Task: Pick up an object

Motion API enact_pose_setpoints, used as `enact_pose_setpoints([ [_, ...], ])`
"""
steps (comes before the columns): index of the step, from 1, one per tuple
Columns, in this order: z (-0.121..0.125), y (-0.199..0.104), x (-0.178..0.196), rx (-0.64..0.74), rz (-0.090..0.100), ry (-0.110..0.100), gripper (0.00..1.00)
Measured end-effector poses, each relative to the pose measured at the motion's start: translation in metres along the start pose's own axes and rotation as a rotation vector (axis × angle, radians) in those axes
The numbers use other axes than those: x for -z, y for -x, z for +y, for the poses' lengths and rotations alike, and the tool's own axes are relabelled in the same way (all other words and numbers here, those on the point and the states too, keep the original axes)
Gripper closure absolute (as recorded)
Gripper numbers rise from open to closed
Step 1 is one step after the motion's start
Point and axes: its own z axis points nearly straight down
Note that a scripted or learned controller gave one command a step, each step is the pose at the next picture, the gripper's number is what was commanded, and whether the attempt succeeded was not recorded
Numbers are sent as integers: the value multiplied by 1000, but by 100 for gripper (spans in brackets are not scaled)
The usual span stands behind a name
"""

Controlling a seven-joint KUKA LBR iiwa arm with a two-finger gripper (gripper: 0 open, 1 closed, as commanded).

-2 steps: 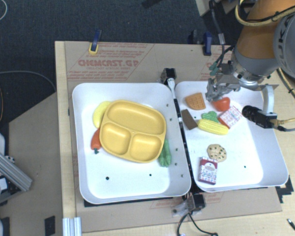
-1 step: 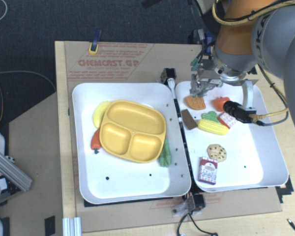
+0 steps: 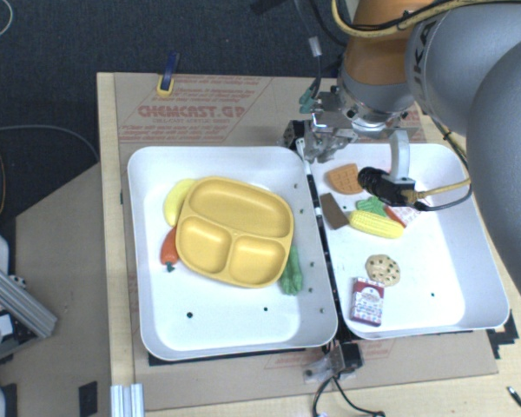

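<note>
In the camera view, two shallow white bins sat side by side on a tabletop covered with brown printed cardboard. The left bin carried a yellow divided tray, lying tilted across its middle. A yellow banana-like piece poked out from under the tray's upper left edge, an orange-red carrot-like piece lay just beside its left edge, and a green leafy piece lay against its lower right corner, near the wall between the bins.

The right bin carried the small things open to a pick. A tan cracker-like piece lay near the bin's upper left corner, with a dark brown slab just below it. A yellow corn cob with green husk lay near the middle, touching a small red and white piece on its right. Lower down sat a round chocolate-chip cookie, and just below it a small red packet.

The grey arm with its orange band reached in from the upper right, and the jaws hung over the far end of the wall between the bins, just above the cracker-like piece. Whether they were parted or closed could not be told; nothing showed between them. A black cable fitting hung from the wrist over the right bin.
</note>
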Motion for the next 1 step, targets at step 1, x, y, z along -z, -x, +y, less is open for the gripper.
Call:
enact_pose_setpoints([
  [1,17,-3,-12,-4,-3,-1,100],
])
